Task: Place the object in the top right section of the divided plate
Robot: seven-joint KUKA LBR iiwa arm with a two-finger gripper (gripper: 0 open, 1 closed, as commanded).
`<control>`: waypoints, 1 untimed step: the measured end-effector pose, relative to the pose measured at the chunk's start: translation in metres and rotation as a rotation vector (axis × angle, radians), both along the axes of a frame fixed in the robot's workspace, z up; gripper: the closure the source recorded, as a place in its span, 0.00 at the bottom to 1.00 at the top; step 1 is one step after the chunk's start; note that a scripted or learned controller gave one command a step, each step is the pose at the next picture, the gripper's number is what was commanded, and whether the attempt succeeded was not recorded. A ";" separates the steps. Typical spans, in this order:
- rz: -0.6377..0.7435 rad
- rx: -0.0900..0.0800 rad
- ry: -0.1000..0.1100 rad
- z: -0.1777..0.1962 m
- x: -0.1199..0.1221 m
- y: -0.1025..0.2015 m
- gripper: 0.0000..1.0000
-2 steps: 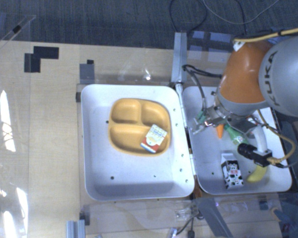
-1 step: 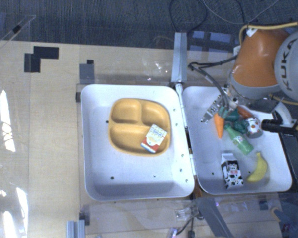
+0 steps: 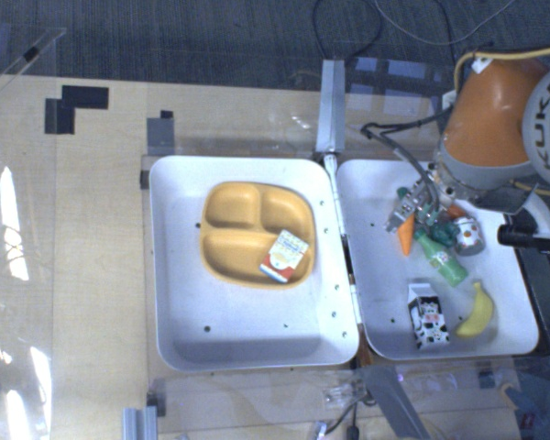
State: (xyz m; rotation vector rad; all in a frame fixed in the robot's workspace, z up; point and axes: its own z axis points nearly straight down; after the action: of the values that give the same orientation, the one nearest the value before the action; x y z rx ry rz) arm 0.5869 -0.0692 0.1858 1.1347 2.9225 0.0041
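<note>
A yellow divided plate (image 3: 243, 232) lies in the left bin (image 3: 179, 319). A small white, yellow and red packet (image 3: 285, 255) rests on the plate's lower right part, below the top right section (image 3: 284, 209). My gripper (image 3: 418, 211) hangs over the upper middle of the right bin (image 3: 376, 273), right above a cluster of items: an orange carrot (image 3: 404, 236), a green bottle (image 3: 443, 257) and a red and silver piece (image 3: 465, 235). The gripper's tip is mixed in with this cluster.
A yellow banana (image 3: 478, 312) and a black and white carton (image 3: 428, 317) lie near the right bin's front. A metal divider (image 3: 342, 246) runs between the two bins. The arm's orange band (image 3: 490, 113) overhangs the right bin's back corner.
</note>
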 end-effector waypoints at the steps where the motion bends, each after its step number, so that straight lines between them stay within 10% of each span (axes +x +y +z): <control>1: 0.046 -0.001 -0.002 -0.024 0.026 -0.053 1.00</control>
State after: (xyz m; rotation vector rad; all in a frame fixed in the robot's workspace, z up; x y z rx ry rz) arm 0.6125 -0.1226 0.1615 1.0669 2.9458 0.0031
